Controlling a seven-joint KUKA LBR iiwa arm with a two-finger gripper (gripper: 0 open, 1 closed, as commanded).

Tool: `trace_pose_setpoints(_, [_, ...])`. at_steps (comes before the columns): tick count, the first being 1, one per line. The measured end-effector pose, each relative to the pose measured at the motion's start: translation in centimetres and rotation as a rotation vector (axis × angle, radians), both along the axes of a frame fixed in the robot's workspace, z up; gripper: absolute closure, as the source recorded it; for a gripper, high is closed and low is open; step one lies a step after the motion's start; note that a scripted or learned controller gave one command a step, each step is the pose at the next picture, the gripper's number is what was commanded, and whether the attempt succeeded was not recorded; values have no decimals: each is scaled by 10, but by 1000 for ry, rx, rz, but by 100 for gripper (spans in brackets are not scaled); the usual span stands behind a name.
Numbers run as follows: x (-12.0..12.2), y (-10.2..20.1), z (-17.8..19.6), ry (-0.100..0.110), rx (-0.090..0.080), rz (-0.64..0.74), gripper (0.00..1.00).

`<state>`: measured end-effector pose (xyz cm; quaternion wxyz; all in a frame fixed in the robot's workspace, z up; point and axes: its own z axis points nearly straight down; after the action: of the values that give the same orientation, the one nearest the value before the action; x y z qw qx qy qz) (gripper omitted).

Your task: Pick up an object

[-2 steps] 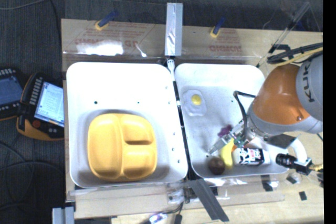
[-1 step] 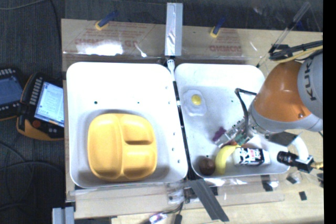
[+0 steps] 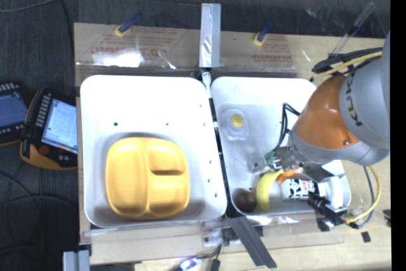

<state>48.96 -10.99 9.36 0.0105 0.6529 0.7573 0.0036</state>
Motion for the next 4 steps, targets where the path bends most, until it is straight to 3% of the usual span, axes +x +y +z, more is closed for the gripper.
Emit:
trace_pose_setpoints(1, [-6,54,89,23,6,75,100])
trace_pose_setpoints(2, [-5,-14,171,22,1,354,100])
trace_pose_setpoints(3, [-6,-8,119,24,8,-21,100])
trace_pose_setpoints(4, [-6,-50,112,23,4,146,100])
